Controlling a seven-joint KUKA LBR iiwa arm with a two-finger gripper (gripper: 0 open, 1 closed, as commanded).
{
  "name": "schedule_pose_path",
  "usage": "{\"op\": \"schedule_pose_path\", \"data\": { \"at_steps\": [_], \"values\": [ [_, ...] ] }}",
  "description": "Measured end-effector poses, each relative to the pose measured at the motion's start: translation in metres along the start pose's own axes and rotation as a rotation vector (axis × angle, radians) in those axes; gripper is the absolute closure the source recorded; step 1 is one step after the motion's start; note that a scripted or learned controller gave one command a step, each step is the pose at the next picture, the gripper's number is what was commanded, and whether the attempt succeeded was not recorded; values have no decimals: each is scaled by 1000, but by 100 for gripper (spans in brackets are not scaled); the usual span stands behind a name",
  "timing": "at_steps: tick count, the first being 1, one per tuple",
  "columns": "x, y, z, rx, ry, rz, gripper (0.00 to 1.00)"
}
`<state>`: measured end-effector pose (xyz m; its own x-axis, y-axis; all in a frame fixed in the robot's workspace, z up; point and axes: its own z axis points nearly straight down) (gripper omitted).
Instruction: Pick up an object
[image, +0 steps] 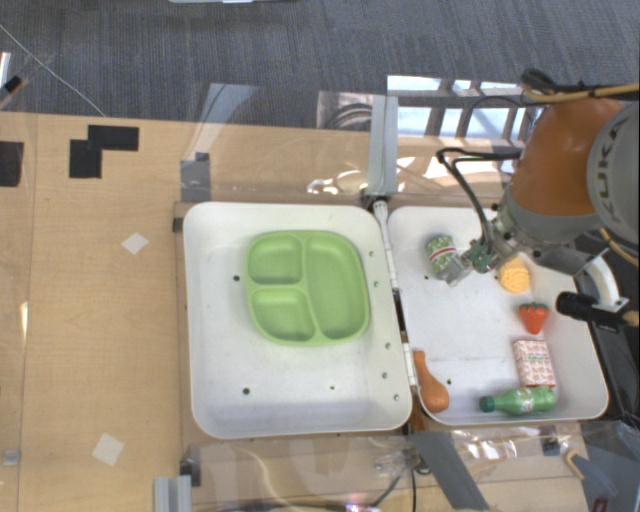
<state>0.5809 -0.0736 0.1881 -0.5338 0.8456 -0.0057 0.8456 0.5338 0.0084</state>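
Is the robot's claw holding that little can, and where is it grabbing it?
It cannot be told. The gripper sits right beside the can in the right bin, but whether it grips the can is too small to see.

Single fixed camera, mounted above the tabletop (90, 300), looking down at a slant. Far edge of the scene is at frame top, where dark carpeted floor (200, 50) shows beyond the tabletop; near edge at frame bottom. Mid distance: both bins fit whole in frame, left bin (215, 400) near centre, right bin (470, 330) toward the right side. Bare tabletop fills the left third. The arm (575, 160) enters from the right and is cropped by the frame edge, so its base is out of shot. View is slightly rotated, bin edges not square to the frame.
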Motion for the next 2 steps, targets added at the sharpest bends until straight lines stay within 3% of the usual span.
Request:
{"op": "schedule_pose_path", "data": {
  "at_steps": [1, 2],
  "values": [
    [7, -106, -34, 5, 1, 406, 100],
    [21, -95, -45, 6, 1, 626, 100]
  ]
}}
